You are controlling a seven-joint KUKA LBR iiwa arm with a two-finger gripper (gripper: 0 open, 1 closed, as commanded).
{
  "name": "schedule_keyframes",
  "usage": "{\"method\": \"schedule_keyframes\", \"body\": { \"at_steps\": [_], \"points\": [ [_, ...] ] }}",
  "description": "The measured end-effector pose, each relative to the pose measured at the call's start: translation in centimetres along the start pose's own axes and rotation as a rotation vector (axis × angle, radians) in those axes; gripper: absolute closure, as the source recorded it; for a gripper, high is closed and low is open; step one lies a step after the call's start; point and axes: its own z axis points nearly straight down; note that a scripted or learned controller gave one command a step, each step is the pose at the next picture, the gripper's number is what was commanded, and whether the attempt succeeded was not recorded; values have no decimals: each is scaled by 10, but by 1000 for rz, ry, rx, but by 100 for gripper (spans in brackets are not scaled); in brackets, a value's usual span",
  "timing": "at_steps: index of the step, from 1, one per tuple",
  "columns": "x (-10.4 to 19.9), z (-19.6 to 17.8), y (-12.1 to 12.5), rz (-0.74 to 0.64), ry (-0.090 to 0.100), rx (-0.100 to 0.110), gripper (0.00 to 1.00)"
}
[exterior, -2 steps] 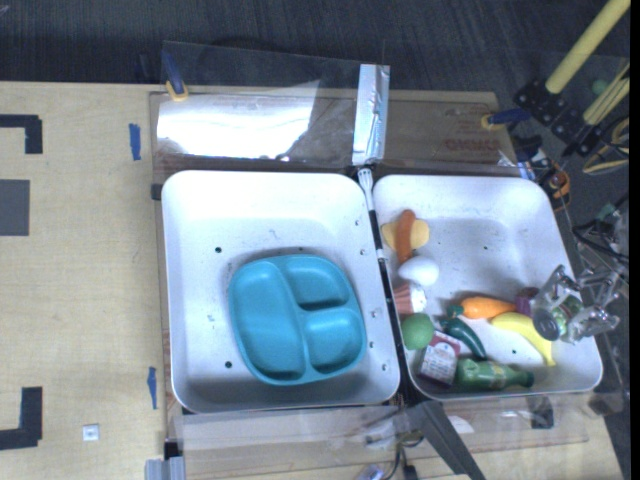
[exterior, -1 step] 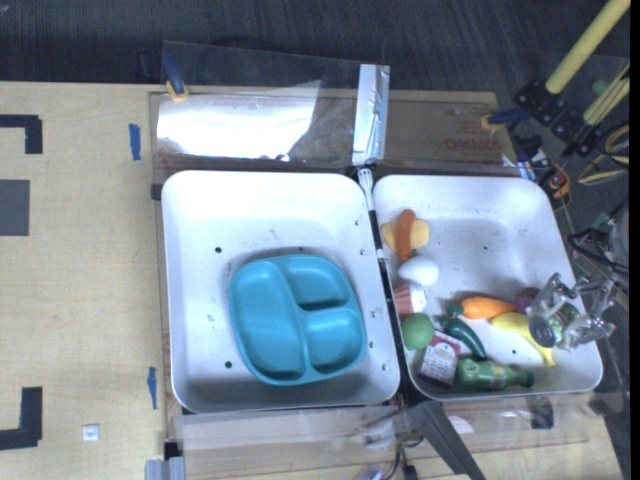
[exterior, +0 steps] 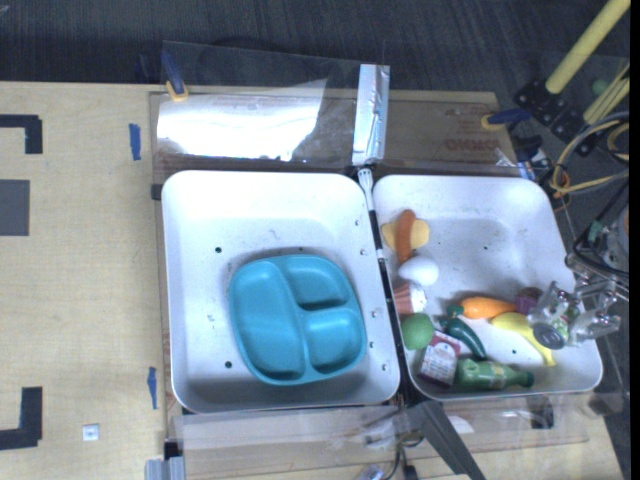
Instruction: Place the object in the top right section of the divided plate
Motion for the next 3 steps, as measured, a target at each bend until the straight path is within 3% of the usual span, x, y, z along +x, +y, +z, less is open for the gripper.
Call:
{"method": "schedule_keyframes", "body": {
  "at_steps": [3],
  "points": [
    [5,-9,8,-530,-1,-1,100]
  ]
}}
